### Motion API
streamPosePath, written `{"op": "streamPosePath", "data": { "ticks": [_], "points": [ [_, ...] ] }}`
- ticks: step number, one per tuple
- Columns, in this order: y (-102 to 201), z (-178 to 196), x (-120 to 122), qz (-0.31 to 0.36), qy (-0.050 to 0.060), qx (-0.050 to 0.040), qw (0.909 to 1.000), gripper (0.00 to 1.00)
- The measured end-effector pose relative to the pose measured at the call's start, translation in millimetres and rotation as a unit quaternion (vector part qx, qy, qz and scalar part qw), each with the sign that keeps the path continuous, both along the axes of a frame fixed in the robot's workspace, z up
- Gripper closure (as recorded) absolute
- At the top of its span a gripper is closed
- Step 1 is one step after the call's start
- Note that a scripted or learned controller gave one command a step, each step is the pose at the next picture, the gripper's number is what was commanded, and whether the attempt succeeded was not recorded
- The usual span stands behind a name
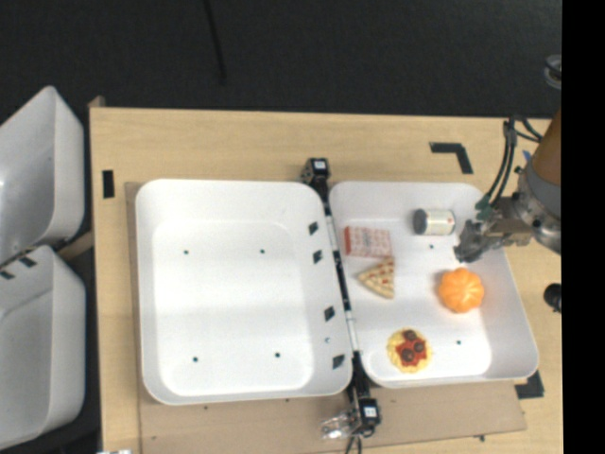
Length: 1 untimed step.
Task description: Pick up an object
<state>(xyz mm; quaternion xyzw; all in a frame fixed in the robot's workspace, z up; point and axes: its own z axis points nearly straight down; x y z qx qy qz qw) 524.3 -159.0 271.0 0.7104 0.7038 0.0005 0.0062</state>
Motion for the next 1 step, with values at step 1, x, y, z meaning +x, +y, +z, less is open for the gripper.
{"op": "streamPosePath", "data": {
  "ticks": [1],
  "points": [
    [107.2, 11.5, 16.8, 0.011, 0.003, 0.0051, 0.9999, 1.00]
  ]
}}
